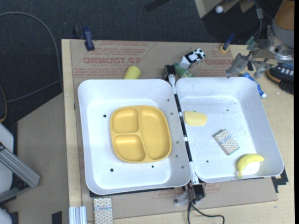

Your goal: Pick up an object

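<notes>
The pincer (246, 65) is seen above the far right corner of the right bin (205, 90), over its rim; its fingers are spread apart with nothing between them. Three loose objects lie in that bin, all nearer the camera than the pincer: a pale yellow oval piece (195, 119) down and to the left by the dividing edge, a small patterned packet (226, 142) almost straight below, and a yellow banana-shaped item (248, 164) farthest off, against the near wall. Nothing is stacked over them. Well to the left, a yellow divided plate (140, 134) rests in the left bin (93, 97). A black-and-white toy (193, 57) stands left of the pincer, outside the bins.
</notes>
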Controlling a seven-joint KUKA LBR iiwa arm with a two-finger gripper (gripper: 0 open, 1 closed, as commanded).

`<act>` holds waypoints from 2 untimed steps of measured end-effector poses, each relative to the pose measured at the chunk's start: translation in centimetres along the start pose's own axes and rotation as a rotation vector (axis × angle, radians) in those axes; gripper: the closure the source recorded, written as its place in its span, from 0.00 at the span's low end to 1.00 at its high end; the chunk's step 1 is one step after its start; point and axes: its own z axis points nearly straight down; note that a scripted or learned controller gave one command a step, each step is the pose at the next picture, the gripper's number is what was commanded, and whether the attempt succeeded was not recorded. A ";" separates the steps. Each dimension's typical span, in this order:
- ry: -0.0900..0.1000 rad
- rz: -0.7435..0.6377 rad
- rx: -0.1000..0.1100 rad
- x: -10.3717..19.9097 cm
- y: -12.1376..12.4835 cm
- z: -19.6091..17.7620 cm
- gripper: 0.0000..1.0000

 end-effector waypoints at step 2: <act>0.000 0.001 -0.001 -1.4 -15.1 19.8 0.00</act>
